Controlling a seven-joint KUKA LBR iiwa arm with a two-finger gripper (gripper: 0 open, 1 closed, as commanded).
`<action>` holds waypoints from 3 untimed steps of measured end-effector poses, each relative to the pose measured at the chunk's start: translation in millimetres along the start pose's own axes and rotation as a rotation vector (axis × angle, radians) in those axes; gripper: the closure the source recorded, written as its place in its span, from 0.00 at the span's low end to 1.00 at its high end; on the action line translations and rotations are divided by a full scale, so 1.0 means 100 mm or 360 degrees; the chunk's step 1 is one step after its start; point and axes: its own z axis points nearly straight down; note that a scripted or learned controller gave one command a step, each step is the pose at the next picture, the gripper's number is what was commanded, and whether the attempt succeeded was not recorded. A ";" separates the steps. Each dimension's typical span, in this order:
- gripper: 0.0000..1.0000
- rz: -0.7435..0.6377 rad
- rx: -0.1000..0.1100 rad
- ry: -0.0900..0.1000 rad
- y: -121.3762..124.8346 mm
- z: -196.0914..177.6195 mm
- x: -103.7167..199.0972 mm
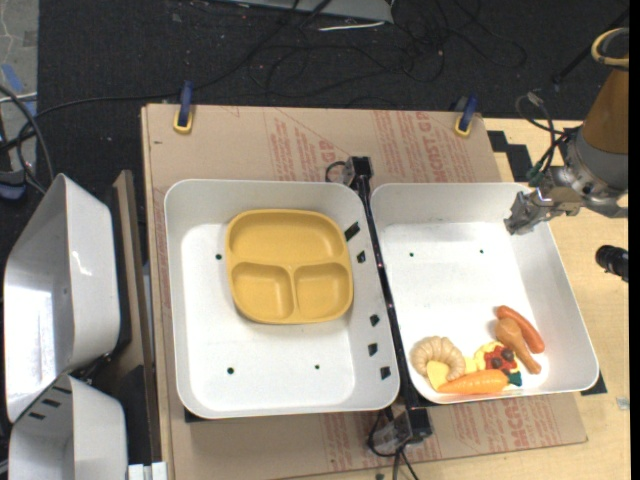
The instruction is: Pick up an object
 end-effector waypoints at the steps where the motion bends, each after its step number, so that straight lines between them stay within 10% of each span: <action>1: 1.00 -0.0003 -0.0005 -0.0002 0.12 -0.57 0.00; 3: 1.00 -0.0007 0.0012 0.0005 -0.01 -0.34 1.10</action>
